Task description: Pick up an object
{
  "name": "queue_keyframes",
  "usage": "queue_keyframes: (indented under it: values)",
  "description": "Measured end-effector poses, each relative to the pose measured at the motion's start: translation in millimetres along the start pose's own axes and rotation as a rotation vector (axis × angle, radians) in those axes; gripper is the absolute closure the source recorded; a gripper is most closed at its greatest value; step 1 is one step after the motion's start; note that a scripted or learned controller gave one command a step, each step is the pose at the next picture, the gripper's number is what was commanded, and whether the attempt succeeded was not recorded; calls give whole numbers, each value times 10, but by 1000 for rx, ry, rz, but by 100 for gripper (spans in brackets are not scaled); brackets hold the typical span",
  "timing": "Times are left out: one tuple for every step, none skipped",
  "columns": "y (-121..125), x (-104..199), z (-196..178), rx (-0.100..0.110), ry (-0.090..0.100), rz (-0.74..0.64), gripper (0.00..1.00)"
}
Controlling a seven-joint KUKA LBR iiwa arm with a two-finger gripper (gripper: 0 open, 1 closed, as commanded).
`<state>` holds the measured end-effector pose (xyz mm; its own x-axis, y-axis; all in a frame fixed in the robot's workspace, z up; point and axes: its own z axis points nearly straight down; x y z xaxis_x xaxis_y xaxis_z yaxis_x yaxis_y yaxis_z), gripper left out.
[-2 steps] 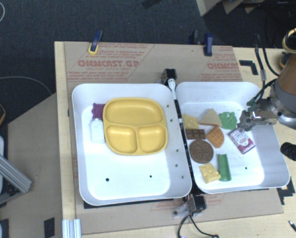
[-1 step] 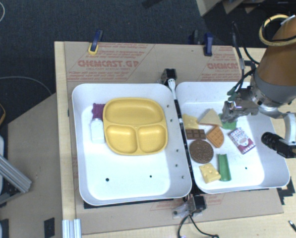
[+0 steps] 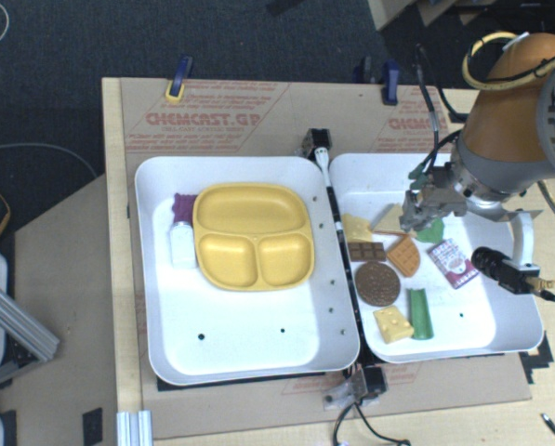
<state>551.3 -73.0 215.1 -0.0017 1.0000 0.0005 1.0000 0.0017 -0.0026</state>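
Fingers of the hand point(image 3: 424, 210) point down into the right bin point(image 3: 500, 337), low over its upper middle part; whether they are wide or narrow cannot be told from above, and nothing shows plainly between them. Just beside the hand, a green piece point(image 3: 432, 229) lies partly under the wrist. Below it sits an orange waffle-like piece point(image 3: 403, 255), touching a round brown cookie point(image 3: 377, 283). Left of the waffle lies a brown chocolate bar point(image 3: 364, 250), and above that a pale yellow wedge point(image 3: 355, 228). A pink and white packet point(image 3: 452, 262) lies to the right of the waffle, tilted. Nearer the front rim, a yellow cheese block point(image 3: 393, 324) rests next to a green stick point(image 3: 418, 312).

The left bin point(image 3: 249, 351) holds a yellow divided tray point(image 3: 253, 234), with a white bottle point(image 3: 181, 244) and a purple item point(image 3: 183, 206) at its left edge. Both bins sit on the cardboard-covered desk point(image 3: 128, 156).
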Motion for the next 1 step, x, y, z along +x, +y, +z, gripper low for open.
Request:
queue_keyframes:
  values:
    - [-52, -32, -202, -7, -2, 2, 100]
